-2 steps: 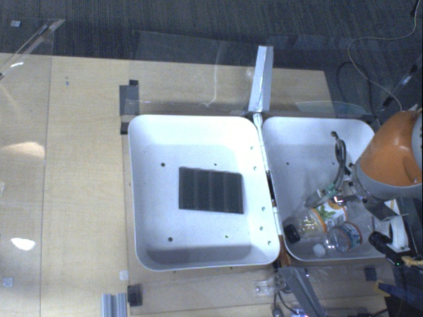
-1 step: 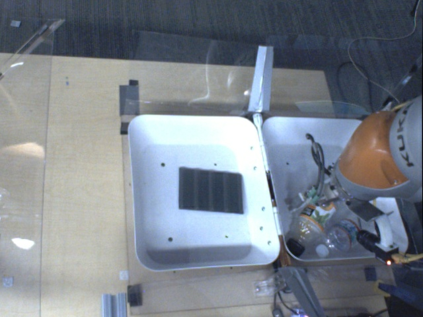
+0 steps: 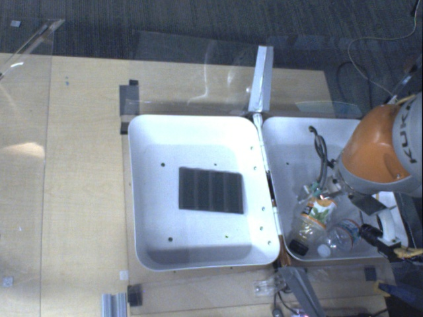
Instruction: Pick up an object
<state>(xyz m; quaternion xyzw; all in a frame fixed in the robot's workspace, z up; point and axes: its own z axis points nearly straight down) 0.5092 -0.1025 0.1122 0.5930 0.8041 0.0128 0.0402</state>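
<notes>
In the right bin my gripper reaches down under the orange wrist band, right over a pile of objects. A clear plastic bottle with an orange and green label and a black cap lies just below the gripper, touching or nearly touching it. Beside it, toward the bin's front right, lies a second clear bottle with a white cap. The wrist hides how the gripper meets the bottle.
The left bin holds a flat dark ribbed rectangle at its middle. A black cable loops along the arm inside the right bin. A metal divider post stands behind the seam between the bins.
</notes>
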